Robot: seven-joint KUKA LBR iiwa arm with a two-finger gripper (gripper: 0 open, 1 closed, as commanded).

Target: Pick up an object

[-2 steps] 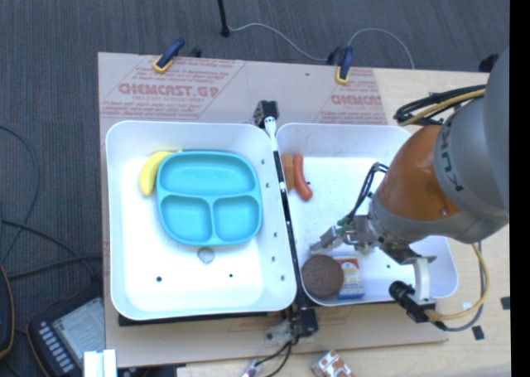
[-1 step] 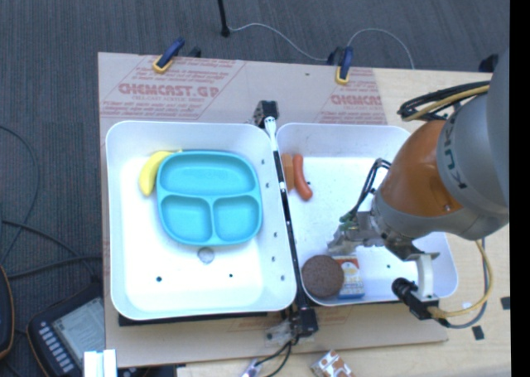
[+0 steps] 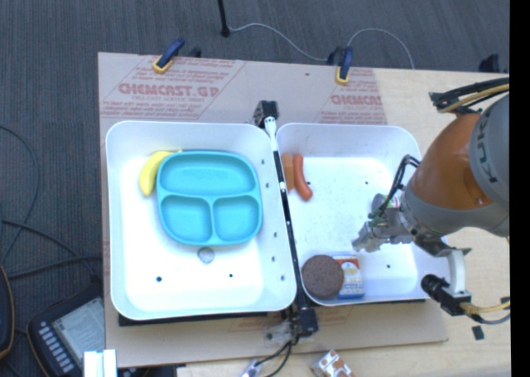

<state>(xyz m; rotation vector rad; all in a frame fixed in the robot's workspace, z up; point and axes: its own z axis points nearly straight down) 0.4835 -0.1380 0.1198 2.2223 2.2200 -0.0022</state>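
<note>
My two bins [image 3: 137,226] look like smooth white plastic. The blue tray [image 3: 209,197] is glossy plastic. Under them lies matt brown cardboard [image 3: 273,85]; the floor [image 3: 66,27] is rough grey carpet.

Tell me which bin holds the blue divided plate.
The left bin. The blue plate sits in it beside a banana; the right bin holds a hot dog instead.

Red print on the cardboard sheet [image 3: 273,85] under the bins reads "CHEMCAST.GP" along its far edge, near the far-left corner; a second, fainter red print near the far-right corner seems to repeat it. The small carton's [image 3: 352,277] label is unreadable.
</note>
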